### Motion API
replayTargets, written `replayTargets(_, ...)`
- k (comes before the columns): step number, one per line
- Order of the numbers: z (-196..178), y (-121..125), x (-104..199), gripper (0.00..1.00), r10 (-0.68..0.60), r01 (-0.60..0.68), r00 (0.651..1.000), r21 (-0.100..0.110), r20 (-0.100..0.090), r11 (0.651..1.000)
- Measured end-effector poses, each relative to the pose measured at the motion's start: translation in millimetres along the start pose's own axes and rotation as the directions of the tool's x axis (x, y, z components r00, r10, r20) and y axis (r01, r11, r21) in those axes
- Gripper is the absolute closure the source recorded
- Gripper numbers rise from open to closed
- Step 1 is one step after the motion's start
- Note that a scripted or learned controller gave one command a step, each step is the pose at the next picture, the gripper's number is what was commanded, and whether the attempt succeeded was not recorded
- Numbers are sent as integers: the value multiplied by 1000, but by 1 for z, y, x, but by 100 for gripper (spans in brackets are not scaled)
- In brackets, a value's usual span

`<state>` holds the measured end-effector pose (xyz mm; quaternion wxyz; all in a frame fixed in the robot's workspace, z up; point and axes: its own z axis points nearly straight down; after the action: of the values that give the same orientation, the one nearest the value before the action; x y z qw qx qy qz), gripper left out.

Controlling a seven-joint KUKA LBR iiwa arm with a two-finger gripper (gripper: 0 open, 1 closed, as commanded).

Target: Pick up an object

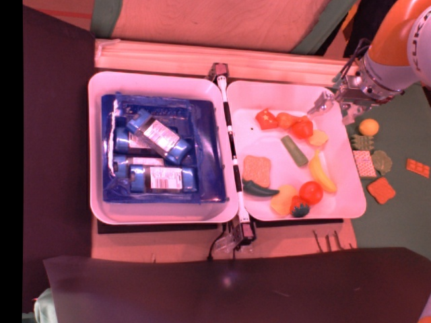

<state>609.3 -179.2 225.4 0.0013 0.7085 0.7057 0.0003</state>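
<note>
Yellow banana point(322, 173) in right bin point(350, 180), long axis running upper-left to lower-right.

Bench point(397, 214) with two white bins point(161, 210), point(350, 180) side by side, small toys point(374, 163) just right of them.

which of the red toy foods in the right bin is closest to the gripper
The red pepper at the bin's upper middle, just below-left of the gripper. The other red pepper sits further left, and the tomato lies near the bottom.
</note>
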Motion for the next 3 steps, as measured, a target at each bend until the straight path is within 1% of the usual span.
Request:
replayTargets(1, 0, 0, 0, 0, 0, 0, 1000, 0, 0, 1000)
replayTargets(2, 41, 0, -6, 0, 1, -1, 1000, 4, 1, 1000)
replayTargets(3, 94, 10, -5, 0, -1, 1, 1000, 5, -2, 1000)
